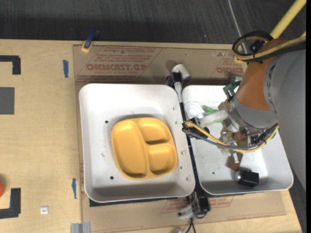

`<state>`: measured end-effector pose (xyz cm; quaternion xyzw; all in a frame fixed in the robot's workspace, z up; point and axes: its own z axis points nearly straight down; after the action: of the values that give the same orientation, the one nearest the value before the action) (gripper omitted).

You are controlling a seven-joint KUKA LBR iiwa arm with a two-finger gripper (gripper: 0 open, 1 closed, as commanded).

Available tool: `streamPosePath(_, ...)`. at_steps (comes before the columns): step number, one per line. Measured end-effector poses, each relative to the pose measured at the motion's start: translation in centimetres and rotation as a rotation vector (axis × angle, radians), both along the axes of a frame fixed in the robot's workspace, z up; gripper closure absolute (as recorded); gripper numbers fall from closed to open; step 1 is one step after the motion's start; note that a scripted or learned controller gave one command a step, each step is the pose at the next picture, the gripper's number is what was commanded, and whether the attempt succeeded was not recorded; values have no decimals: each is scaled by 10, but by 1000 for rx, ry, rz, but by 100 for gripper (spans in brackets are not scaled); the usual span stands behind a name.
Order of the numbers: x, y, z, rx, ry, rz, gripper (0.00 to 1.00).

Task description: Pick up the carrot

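Pale wooden bench (39,144) with blue tape marks (65,68) – dark ribbed floor (146,8) beyond

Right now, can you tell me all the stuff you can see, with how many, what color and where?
bins: two, white, side by side on the bench
divided tray: one, yellow, in the left bin
black block: one, black, near front edge of the right bin
white and green items: several, partly hidden under the arm, right bin; cannot tell what they are
blue tape marks: a few, blue, on the bench left of the bins
arm: one, grey with orange band, over the right bin
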<state>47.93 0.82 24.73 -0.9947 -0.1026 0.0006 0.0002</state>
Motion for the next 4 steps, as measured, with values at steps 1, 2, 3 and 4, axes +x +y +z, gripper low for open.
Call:
streamPosePath(1, 0, 47, -1, 0, -1, -3, 100)
streamPosePath(2, 0, 80, 1, 0, -1, 12, 100)
streamPosePath(3, 0, 98, -36, 0, 2, -2, 100)
streamPosePath(4, 0, 106, 8, 0, -2, 0, 100)
